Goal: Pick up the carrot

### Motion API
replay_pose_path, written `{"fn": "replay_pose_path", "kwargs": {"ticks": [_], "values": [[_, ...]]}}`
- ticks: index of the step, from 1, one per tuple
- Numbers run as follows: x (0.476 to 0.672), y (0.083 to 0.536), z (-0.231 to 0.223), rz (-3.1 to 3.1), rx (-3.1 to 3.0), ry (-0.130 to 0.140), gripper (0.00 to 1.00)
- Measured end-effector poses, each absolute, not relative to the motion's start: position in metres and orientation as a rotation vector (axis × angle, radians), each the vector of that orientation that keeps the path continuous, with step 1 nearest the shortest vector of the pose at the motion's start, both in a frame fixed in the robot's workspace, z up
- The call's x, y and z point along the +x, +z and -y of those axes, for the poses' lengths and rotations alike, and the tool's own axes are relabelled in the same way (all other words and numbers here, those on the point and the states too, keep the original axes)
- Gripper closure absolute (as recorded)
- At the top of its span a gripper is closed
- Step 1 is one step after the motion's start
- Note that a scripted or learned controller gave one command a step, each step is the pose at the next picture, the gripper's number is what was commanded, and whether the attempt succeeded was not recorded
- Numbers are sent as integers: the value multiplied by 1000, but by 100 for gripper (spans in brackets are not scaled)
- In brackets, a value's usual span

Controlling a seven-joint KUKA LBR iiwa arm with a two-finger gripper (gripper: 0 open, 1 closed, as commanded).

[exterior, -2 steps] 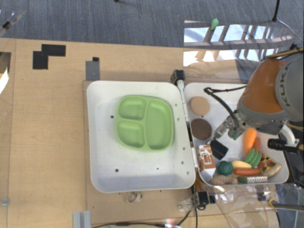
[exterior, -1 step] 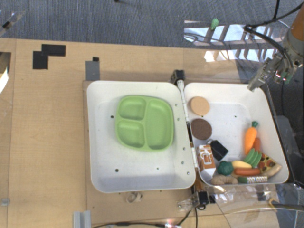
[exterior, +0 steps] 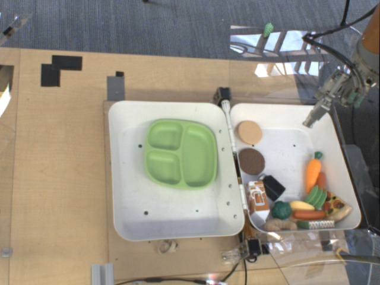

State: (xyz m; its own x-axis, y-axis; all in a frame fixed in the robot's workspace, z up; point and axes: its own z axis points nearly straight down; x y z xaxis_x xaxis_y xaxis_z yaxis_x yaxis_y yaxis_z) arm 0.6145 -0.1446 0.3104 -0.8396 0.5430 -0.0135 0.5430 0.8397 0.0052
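Hovering: hand (exterior: 319,110) above carrot (exterior: 313,173), apart.

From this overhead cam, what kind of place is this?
Probably a robot pick-and-place test bench, not a kitchen: two shallow white bins on a wooden bench, toy food like the carrot piled in the right one, a green divided plate in the left.

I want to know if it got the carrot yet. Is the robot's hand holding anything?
No. The hand is up over the right bin's far corner with nothing in it. The carrot lies in that bin.
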Motion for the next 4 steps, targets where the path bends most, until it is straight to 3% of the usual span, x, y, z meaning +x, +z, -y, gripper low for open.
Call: {"fn": "replay_pose_path", "kwargs": {"ticks": [1, 2, 3, 4], "values": [[594, 213, 191, -2996, 938, -2, 0], [605, 91, 206, -2989, 904, 1, 0], [608, 103, 204, -2986, 890, 1, 100], [608, 102, 204, -2987, 889, 1, 0]]}}
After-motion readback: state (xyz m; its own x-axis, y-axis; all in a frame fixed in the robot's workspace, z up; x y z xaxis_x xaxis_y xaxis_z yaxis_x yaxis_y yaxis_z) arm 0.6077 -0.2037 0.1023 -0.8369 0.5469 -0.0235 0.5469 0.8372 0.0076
